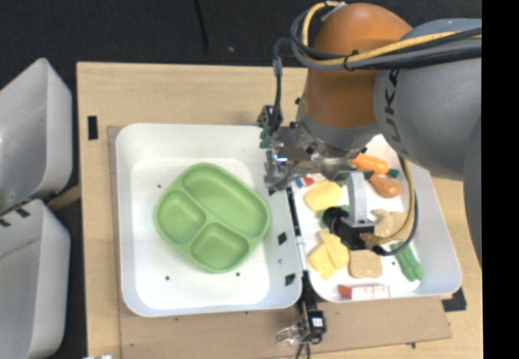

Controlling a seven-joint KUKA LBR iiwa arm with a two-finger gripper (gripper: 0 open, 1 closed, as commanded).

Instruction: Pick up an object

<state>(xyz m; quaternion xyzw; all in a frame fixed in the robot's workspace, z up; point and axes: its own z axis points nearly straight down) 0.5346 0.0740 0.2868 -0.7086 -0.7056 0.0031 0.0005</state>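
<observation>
Well to the left of the end effector [281,161], the left bin [130,211] sits on the wooden worktop [96,98]. It holds a green divided plate [212,218] that lies flat, down and left of the end effector and apart from it. The end effector hangs over the divider between the two bins, under the arm [357,66] and its orange band. I cannot tell whether it is apart or together. Just to its right, in the right bin [435,229], lies a yellow block [322,194], with a second yellow piece [328,254] lower down. Farther right are an orange carrot [371,162], a slice of toast [366,266] and a green piece [409,262].
</observation>
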